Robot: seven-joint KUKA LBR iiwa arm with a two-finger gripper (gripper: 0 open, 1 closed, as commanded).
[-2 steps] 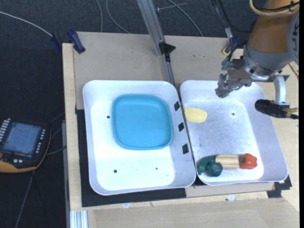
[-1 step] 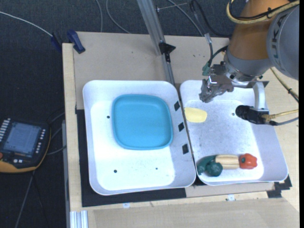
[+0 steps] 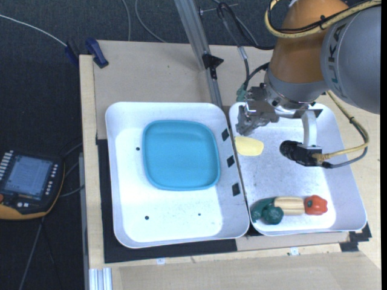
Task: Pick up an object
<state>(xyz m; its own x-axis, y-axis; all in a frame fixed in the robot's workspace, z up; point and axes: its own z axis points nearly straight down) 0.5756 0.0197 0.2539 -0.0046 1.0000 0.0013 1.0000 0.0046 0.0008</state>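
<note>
**Gripper low over the pale yellow piece, right bin**

Where the right shallow white bin [image 3: 347, 180] meets its left wall, the grey two-finger gripper [image 3: 247, 125] hangs low, just above a pale yellow rounded object [image 3: 250, 146]; whether it touches, and how wide the fingers stand, cannot be told. Along this bin's near wall lie a dark green lump [image 3: 267, 212], a tan stick-shaped piece [image 3: 289, 205] and a red rounded piece [image 3: 315, 205], side by side. Left of this bin, the second white bin [image 3: 121, 162] holds a blue square plastic plate [image 3: 180, 154].

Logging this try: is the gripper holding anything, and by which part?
Cannot be told. The gripper sits right above the yellow object in the right bin, but no object shows between its fingers.
</note>
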